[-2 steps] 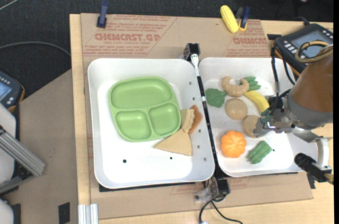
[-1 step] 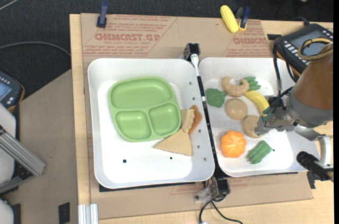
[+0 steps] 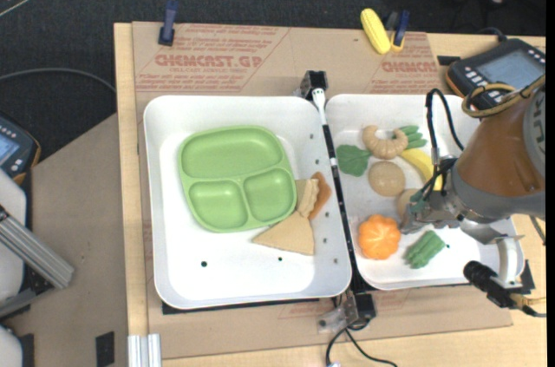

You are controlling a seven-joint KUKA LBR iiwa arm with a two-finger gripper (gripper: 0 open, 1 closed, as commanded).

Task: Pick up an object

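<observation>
- Orange fruit [image 3: 379, 236] sits in the right bin [image 3: 451, 274], near its front-left corner.
- Gripper [image 3: 416, 210] hangs just right of the orange, low over the bin; I cannot tell how its fingers stand.
- Green bean piece [image 3: 425, 248] lies right of the orange.
- Tan round item [image 3: 387, 178] lies behind the orange.
- Green divided plate [image 3: 236, 176] rests in the left bin [image 3: 169, 209], well left of the orange.

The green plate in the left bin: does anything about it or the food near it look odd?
The green plate holds no food. The sandwich pieces lie off it, on the bin floor beside its lower right corner, one leaning against the rim.
</observation>
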